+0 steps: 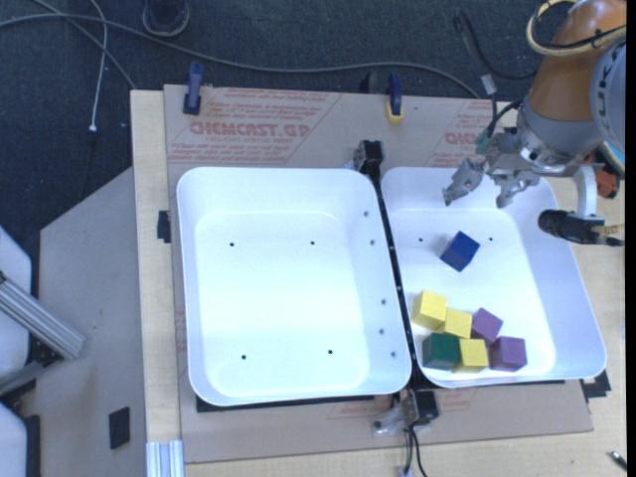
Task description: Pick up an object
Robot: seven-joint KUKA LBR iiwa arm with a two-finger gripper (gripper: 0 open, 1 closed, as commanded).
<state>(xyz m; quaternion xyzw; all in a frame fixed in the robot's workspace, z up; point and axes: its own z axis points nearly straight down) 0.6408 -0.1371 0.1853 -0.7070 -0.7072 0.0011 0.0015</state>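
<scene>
Approach step: gripper (484, 189) spread wide, holding nothing, hovering just beyond the blue cube (460, 250) at the far end of the right bin (581, 311). Next, probably: centring over the cube, descending, closing.

Readable text: red print on the brown board (298, 117) lying on the surface under the two bins, upper middle of frame. Biggest line, just above the left bin, reads approx. "CHEMCAST GP", letters partly faint so spelling not certain. Smaller red lines above and below it, too small to read. Same red print repeats at the board's upper right, near the arm, also too small and partly covered. More faint red print on the board's bottom edge, lower middle of frame, illegible. No other labels, nos. or signs legible.
</scene>
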